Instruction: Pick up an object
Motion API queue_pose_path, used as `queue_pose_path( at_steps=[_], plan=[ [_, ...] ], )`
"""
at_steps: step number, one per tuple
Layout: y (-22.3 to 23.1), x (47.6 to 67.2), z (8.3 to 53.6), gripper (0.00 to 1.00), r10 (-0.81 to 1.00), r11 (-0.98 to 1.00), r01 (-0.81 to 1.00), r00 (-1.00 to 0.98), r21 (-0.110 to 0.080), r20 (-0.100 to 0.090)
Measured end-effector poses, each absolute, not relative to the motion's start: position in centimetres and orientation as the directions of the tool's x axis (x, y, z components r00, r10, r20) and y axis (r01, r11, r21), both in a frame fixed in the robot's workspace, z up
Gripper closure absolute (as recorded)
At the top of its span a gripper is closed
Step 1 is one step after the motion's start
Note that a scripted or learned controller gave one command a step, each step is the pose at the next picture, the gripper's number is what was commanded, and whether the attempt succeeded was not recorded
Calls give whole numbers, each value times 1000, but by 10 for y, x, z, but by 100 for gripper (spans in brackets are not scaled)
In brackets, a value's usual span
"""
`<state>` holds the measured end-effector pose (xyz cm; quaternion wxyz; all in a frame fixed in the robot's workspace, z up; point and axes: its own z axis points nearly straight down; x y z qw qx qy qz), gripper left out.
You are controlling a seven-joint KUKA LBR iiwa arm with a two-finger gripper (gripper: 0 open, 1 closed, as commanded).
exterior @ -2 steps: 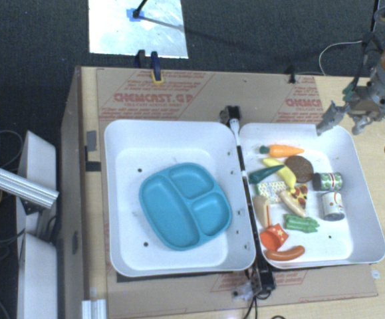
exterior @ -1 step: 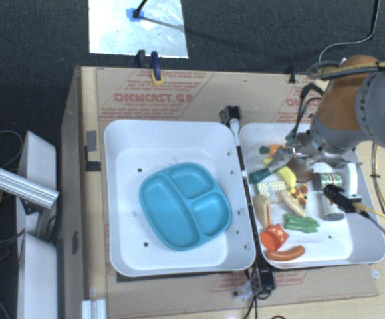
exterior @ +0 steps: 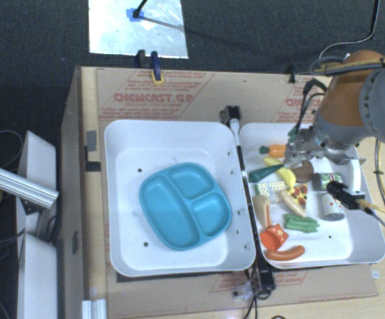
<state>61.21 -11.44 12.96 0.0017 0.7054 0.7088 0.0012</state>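
From my seat I see the arm [exterior: 365, 102] reaching in from three o'clock, its grey body and orange band hanging over the far end of the right bin [exterior: 368, 241]. The gripper [exterior: 301, 153] sits low over that bin's upper middle, and I cannot tell how its fingers stand, since the wrist hides them from above.

The toy food is piled in the right bin. Just at six o'clock of the gripper, close under it, lies a brown round piece [exterior: 303, 172], and beside that, toward eight o'clock, a yellow banana-like piece [exterior: 286, 177]. At nine o'clock of the gripper I see an orange piece [exterior: 276, 150] with a yellow one [exterior: 272, 159] just below it. A dark green piece [exterior: 264, 173] lies near the divider between the bins. Farther toward six o'clock are a pizza slice [exterior: 299, 194], a green pod [exterior: 301, 224], a red block [exterior: 274, 236] and a red sausage [exterior: 287, 252]. A small can [exterior: 332, 206] stands at about five o'clock of the gripper.

The left bin [exterior: 129, 151] holds a blue divided plate [exterior: 184, 205], well apart from the gripper.
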Motion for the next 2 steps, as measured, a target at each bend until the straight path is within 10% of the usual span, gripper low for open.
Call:
queue_pose_path(
  at_steps=[1,2],
  plan=[
    [-78,607,224,100,1000,5,1000,-5,5,0],
    [-78,606,223,0,1000,4,1000,-4,3,0]
  ],
)
